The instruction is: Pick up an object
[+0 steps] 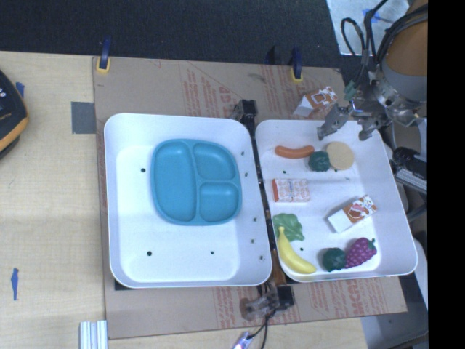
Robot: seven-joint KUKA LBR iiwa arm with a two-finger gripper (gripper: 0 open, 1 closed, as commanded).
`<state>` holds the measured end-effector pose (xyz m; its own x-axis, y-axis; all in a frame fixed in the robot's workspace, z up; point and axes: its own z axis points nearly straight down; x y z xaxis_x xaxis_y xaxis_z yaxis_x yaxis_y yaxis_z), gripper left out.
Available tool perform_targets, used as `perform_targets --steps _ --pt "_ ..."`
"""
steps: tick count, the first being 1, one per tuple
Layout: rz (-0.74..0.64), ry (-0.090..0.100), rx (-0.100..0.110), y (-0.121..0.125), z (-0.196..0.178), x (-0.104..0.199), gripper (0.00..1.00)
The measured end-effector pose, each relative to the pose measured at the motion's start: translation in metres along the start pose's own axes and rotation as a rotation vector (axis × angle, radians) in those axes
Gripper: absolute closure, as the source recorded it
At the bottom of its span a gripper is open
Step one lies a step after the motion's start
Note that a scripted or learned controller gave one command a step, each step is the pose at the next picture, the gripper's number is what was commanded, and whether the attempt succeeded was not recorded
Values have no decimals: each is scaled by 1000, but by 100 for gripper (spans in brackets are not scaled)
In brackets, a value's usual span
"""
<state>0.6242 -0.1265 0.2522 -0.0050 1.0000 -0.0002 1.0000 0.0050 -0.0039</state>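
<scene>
My gripper point(350, 127) hangs over the far edge of the right bin point(389, 187), fingers spread open with nothing between them. Just below it lie a round tan cookie point(340, 155), a dark green broccoli piece point(319, 161) and a red sausage point(293, 151). Further down the bin are a striped red-and-white packet point(290, 190), a small white carton point(350, 214), a green leafy piece point(288, 227), a yellow banana point(292, 253), a second dark green piece point(333, 258) and purple grapes point(361, 252).
The left bin point(127, 217) holds a blue divided plate point(196, 181). A small carton point(317, 102) lies on the cardboard beyond the right bin. Clamps sit between the bins at the far and near ends. A yellow-black device point(9, 115) rests at the left edge.
</scene>
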Motion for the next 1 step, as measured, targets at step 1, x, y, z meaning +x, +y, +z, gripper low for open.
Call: perform_targets --steps 1 --pt "1 -2 0 32 62 -36 0"
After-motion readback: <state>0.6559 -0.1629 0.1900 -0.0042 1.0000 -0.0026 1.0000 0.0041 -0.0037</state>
